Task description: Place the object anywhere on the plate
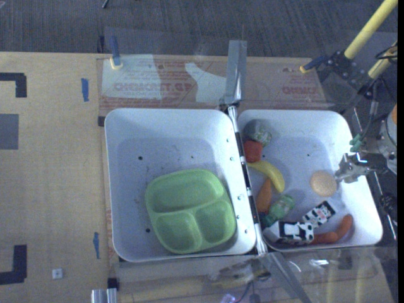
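Judging from how things lay, the step in hand was taken to be the pick, since nothing had yet been set on the green plate [188, 210], which rested in the left bin [126, 144] toward its near side, its three compartments bare. The gripper [351, 167] was seen at the right bin's [303, 128] far right wall, just beside a round tan biscuit-like piece [324, 183]; how far the fingers stood apart could not be told (the metal there was small and blurred), and nothing was seen held between them. The candidate objects were all gathered in the right bin: a banana [270, 174], a red piece [253, 150] below a grey-green lump [257, 131], an orange carrot-like piece [264, 196], a black-and-white cow toy [307, 223] and a reddish sausage shape [334, 230] along the near wall. The round tan piece was judged the likeliest target, being nearest and apart from its neighbours. A straight descent centred over it would be advised, with the fingers closed low on its edges, as a flat thing might slip. Once lifted well clear of the divider [243, 169], it would best be carried over the plate's largest compartment and released low.
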`<action>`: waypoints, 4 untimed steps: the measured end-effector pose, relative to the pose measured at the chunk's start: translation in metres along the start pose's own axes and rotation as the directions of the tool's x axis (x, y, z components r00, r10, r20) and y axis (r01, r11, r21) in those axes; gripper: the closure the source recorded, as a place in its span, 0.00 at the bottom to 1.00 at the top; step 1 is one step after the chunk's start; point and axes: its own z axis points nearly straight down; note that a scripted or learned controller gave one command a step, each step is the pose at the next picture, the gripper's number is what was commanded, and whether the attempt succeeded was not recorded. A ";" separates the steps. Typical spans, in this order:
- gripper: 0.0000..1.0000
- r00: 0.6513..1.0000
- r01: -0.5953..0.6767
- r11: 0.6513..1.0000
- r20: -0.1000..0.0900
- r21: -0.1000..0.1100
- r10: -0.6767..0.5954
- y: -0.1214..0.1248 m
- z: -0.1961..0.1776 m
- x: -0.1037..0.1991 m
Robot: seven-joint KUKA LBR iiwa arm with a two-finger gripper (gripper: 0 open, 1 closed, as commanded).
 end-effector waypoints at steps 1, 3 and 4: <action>1.00 0.995 -0.095 0.995 -0.001 0.001 0.095 0.009 0.139 -0.052; 1.00 0.983 0.185 0.983 0.000 -0.007 -0.185 -0.001 0.161 -0.065; 1.00 0.934 0.358 0.934 0.005 -0.008 -0.358 -0.004 0.160 -0.038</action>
